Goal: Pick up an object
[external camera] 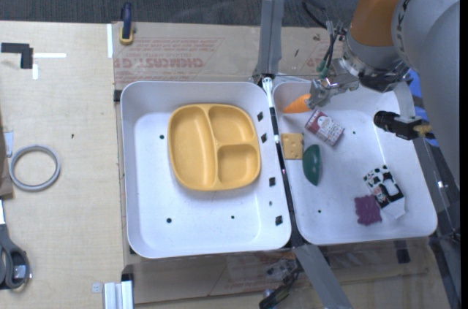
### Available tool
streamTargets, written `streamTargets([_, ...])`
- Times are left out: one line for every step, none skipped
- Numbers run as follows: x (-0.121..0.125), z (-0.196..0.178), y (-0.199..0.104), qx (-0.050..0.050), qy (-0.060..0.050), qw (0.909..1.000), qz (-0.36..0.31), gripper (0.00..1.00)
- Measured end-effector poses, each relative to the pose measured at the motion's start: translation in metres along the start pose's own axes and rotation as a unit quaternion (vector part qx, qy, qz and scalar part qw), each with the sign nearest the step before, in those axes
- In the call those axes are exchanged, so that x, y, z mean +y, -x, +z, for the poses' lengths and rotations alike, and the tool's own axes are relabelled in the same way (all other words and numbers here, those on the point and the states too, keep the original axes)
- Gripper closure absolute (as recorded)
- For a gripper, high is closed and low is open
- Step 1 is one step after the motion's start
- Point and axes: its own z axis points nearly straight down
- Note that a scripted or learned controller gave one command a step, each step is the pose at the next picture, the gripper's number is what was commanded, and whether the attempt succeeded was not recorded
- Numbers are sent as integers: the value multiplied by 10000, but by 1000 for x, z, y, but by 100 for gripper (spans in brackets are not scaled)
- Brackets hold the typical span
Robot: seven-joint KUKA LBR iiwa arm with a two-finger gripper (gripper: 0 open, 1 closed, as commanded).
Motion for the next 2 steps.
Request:
streamTargets([0,0,0,1,-2,10000,-1,0])
streamTargets([27,-27,-46,-1,0,9980,628,0])
